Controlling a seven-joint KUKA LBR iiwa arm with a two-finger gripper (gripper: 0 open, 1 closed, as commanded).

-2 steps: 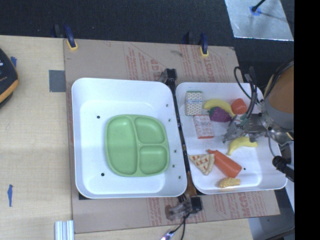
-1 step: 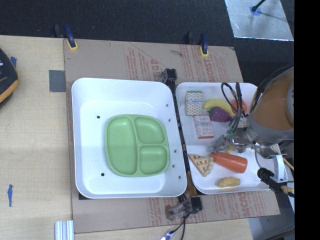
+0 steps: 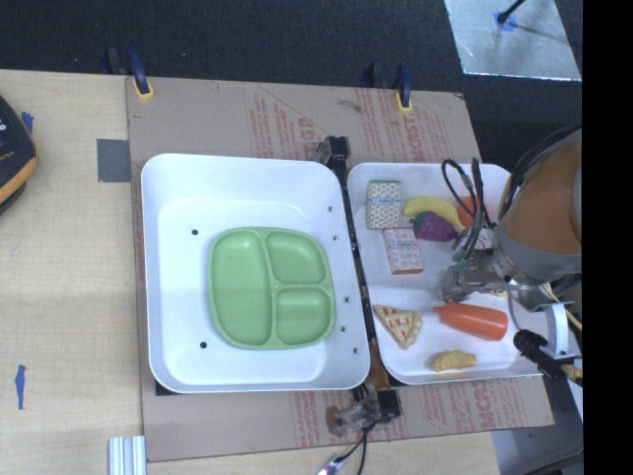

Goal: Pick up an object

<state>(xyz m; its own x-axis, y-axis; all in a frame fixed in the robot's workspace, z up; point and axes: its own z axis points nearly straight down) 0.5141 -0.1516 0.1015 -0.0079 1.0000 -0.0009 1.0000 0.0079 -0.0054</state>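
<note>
End effector (image 3: 463, 283) sits low in the right bin (image 3: 368, 275), just left of the carrot (image 3: 475, 320); whether it is spread or pressed together cannot be told. Right bin also holds a banana (image 3: 431, 207), purple piece (image 3: 435, 228), two small packets (image 3: 384, 204) (image 3: 403, 251), waffle wedge (image 3: 399, 325) and yellow nugget (image 3: 453, 361). Left bin (image 3: 163, 265) holds a green divided plate (image 3: 270, 287).

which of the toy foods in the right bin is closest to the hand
The orange carrot, lying just below the hand; the banana and purple piece sit farther up.
</note>
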